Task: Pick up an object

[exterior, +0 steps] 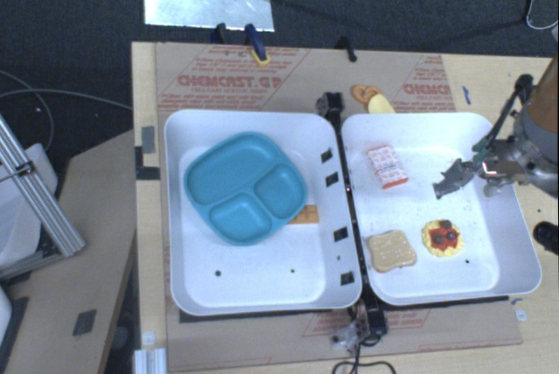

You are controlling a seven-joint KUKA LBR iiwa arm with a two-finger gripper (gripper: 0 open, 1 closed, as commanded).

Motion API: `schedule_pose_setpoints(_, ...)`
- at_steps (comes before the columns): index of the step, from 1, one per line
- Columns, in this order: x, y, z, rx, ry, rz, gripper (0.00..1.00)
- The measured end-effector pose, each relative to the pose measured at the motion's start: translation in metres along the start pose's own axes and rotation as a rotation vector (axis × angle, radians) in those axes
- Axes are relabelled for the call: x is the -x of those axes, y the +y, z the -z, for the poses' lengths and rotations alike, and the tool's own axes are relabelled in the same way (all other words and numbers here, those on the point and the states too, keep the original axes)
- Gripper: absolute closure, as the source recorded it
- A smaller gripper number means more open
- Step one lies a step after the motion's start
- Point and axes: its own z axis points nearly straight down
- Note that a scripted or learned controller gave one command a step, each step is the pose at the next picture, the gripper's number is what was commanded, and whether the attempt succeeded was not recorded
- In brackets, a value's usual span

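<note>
The right bin (489, 280) holds a small red and white packet (386, 167), a tan slice of toast (390, 250) and a little round pizza (443, 238) with red topping. My gripper (453, 179) hangs over the right part of this bin, above and a little right of the pizza and to the right of the packet. Its dark fingers point left, with nothing seen between them.
The left bin (201, 276) carries a blue divided plate (245, 198) with a small orange piece (305, 214) at its right edge. Behind the bins, on the cardboard, lie a yellow and orange toy (373, 100) and a blue clamp (254, 43).
</note>
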Motion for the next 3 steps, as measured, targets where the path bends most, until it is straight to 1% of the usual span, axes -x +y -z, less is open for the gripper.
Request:
schedule_pose_setpoints(1, 0.0, 0.001, 0.011, 0.004, 0.0, 0.003, 1.0)
schedule_pose_setpoints(2, -0.095, -0.009, 0.005, -0.001, 0.002, 0.008, 1.0)
schedule_pose_setpoints(3, -0.17, -0.014, 0.011, 0.001, 0.002, 0.007, 1.0)
